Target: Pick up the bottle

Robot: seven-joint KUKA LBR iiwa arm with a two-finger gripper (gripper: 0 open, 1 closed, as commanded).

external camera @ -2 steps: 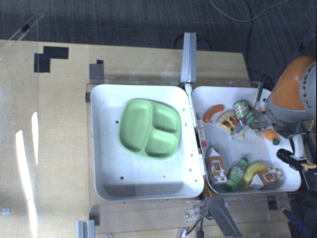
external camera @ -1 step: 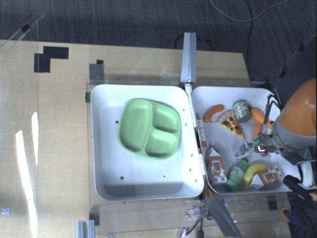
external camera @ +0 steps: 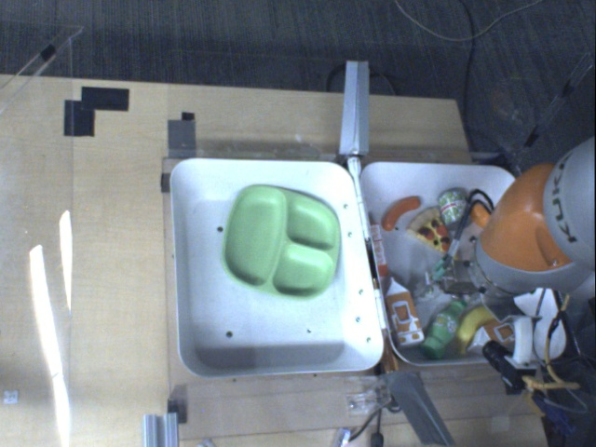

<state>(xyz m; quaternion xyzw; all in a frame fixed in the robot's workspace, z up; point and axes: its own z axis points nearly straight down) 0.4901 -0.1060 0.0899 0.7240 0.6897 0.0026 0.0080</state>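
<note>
The end effector (external camera: 453, 277), its state indiscernible, is positioned above the green plastic bottle (external camera: 443, 329) at lower right; alignment should be centred before closing.

One fixed camera looked down at a slant from above the bench (external camera: 112, 250), far enough to take in both white bins (external camera: 186, 277) side by side. The arm (external camera: 531, 231) entered from the right.
</note>
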